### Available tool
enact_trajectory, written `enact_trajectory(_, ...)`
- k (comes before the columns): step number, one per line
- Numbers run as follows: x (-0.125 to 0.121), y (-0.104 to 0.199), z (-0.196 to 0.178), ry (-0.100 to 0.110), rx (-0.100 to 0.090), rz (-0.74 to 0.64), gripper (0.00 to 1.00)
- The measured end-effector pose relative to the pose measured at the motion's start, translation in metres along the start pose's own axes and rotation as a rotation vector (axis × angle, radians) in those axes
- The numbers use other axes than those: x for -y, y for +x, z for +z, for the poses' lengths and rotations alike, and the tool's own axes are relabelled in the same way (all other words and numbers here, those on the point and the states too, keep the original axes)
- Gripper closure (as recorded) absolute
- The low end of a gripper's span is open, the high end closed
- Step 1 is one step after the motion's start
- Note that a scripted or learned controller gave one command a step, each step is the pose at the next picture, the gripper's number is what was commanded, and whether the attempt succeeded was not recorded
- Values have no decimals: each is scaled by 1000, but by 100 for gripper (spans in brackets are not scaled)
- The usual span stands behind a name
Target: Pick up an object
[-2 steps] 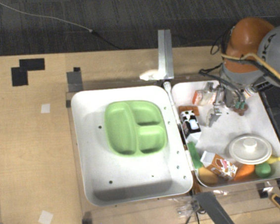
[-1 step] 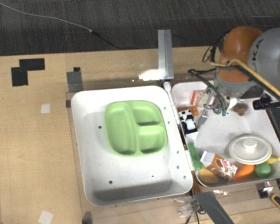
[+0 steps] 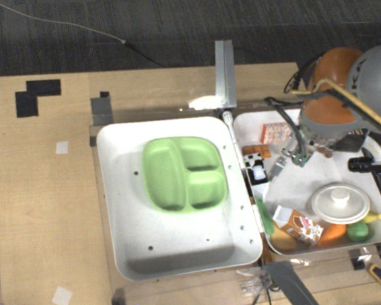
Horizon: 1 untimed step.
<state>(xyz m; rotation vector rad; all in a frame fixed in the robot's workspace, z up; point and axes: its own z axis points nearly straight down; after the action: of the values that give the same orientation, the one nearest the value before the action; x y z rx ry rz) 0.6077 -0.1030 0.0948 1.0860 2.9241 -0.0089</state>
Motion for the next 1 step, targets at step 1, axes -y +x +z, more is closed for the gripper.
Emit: enact_trajectory(1,-22,-27,6,17,-9,157,0)
